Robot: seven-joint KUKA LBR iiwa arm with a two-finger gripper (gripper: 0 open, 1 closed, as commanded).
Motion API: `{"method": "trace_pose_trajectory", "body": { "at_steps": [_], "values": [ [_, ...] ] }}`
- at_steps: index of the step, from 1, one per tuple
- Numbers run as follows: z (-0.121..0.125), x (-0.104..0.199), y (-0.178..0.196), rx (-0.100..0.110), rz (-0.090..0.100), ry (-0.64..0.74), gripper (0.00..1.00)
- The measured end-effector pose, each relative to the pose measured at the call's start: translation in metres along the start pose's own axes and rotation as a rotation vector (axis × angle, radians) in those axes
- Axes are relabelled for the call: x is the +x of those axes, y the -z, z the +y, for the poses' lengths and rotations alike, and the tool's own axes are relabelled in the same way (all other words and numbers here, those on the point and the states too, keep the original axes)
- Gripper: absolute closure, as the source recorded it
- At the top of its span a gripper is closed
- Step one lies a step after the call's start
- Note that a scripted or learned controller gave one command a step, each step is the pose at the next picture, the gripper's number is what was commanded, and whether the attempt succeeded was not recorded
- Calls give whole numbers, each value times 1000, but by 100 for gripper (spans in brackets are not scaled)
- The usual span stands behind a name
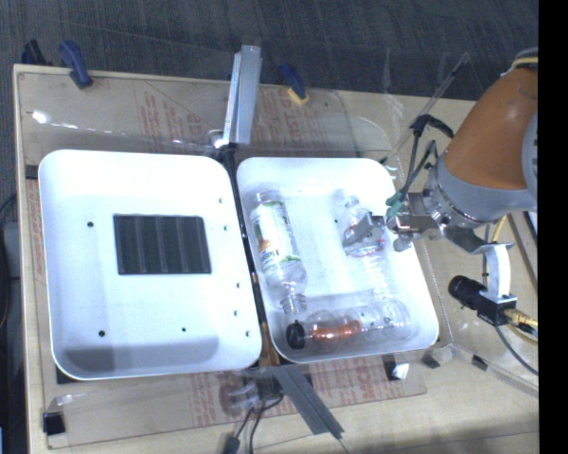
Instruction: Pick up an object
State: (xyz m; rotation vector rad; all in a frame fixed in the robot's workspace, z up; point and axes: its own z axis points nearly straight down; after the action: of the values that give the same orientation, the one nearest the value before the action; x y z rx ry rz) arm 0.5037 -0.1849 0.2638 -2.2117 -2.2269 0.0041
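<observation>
While the pincer (398, 223) hovers at the right bin's (407, 183) edge, the approach looks underway. Whether it's open, I cannot tell. Next: descend onto the clear bottle (364, 235).

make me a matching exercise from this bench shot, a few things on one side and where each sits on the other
Things:
1. dark grate
2. green-labelled bottle
3. black-capped bottle
4. orange band

Places:
A. along the right bin's near wall
B. on the arm at the view's right
C. on the left bin's floor
D. by the right bin's left wall

Pairs: 1-C, 2-D, 3-A, 4-B
</observation>
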Motion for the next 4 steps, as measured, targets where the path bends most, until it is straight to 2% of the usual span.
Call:
{"method": "trace_pose_trajectory", "body": {
  "at_steps": [1, 2, 3, 4],
  "values": [
    [59, -25, -81, 1, -1, -28, 0],
    [93, -21, -131, -1, -1, -29, 0],
    [91, -22, -90, -3, -1, 101, 0],
    [109, -24, -103, -5, -1, 138, 0]
  ]
}}
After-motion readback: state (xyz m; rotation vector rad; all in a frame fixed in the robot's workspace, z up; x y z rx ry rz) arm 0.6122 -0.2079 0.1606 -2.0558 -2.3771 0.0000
